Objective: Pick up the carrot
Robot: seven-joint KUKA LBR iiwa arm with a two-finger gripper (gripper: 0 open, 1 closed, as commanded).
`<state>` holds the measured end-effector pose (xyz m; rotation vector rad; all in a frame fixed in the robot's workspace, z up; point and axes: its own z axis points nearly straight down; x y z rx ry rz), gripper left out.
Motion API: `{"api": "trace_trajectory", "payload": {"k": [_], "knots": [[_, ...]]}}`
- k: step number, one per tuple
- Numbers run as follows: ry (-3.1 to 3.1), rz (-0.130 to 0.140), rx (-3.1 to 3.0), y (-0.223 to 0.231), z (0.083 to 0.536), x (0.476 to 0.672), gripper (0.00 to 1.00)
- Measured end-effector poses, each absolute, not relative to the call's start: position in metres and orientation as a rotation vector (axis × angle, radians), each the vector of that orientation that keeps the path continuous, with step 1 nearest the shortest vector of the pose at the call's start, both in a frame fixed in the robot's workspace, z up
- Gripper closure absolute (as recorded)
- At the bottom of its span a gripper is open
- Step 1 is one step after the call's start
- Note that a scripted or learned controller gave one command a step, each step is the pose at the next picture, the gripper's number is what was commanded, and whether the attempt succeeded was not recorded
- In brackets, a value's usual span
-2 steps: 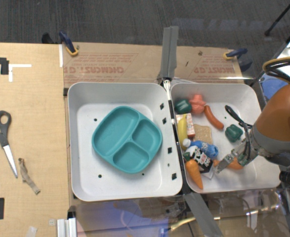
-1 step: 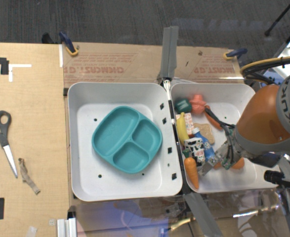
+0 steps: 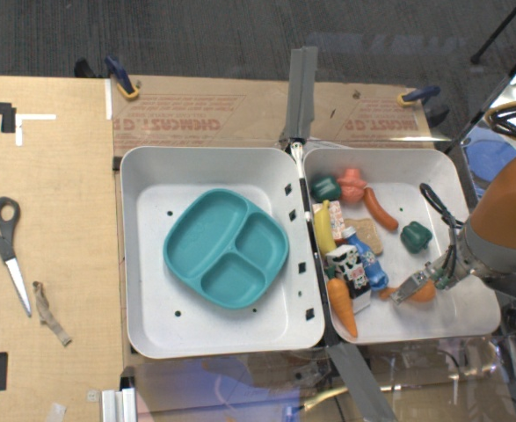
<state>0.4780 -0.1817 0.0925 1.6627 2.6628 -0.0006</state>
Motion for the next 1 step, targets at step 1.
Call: {"api": "trace_trajectory", "payload": {"k": [1], "knots": [[2.666, -0.001, 1.657, -0.1809, 0.1016, 0.4789, 1.00]]}}
